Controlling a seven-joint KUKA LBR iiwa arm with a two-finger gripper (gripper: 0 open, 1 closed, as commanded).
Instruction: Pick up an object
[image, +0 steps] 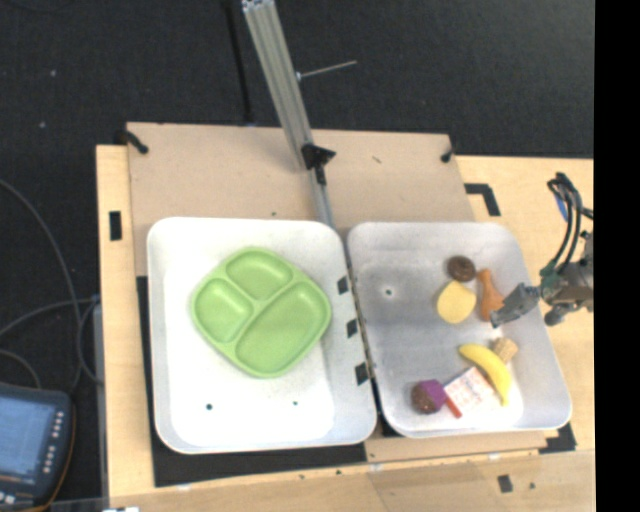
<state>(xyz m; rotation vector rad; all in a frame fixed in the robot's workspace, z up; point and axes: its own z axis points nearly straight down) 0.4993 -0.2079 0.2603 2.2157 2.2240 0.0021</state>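
Note:
The right bin (400, 330) holds several small items. A brown round piece (461, 268) lies by an orange carrot (489, 290) and a pale yellow lump (455, 302). Nearer the front are a banana (487, 368), a small tan block (505, 349), a white and red packet (468, 390) and a purple piece (428, 396). My gripper (535, 303) hangs at the bin's right rim, just right of the carrot and above the tan block. Nothing is seen held in it.
A green divided plate (262, 312) sits in the left bin (180, 400). A slanted metal pole (285, 90) rises behind the bins. Cables (568, 215) hang at the right edge above the gripper.

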